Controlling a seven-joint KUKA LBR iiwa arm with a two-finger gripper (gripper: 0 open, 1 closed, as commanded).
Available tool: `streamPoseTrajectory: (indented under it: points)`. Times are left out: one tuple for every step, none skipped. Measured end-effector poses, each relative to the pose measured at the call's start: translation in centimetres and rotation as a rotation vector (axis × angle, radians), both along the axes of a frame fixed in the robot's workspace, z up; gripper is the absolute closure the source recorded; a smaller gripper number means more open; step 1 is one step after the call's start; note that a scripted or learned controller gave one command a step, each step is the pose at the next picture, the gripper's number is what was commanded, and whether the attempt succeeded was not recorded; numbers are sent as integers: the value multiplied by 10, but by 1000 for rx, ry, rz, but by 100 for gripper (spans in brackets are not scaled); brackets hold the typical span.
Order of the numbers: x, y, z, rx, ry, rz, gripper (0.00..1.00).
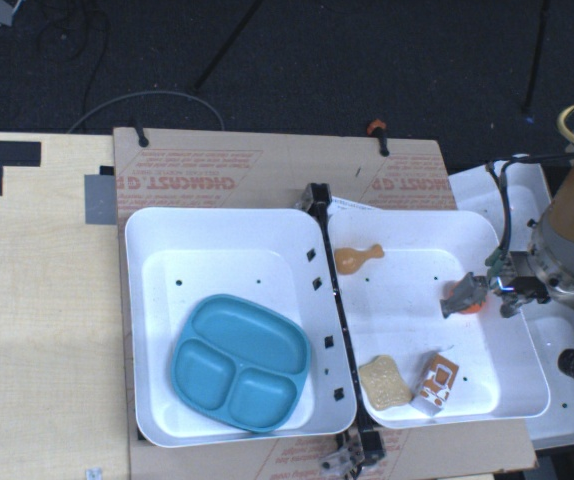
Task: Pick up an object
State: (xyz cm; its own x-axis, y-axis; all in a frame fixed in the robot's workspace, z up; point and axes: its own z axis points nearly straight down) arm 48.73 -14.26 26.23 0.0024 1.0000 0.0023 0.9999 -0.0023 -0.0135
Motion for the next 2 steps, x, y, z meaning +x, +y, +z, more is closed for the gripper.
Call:
streamPoseTrajectory:
  points:
    - [2, 0, 6, -3, -12, 2, 0]
    - [-5, -2, -56, 1, -4, 2, 0]
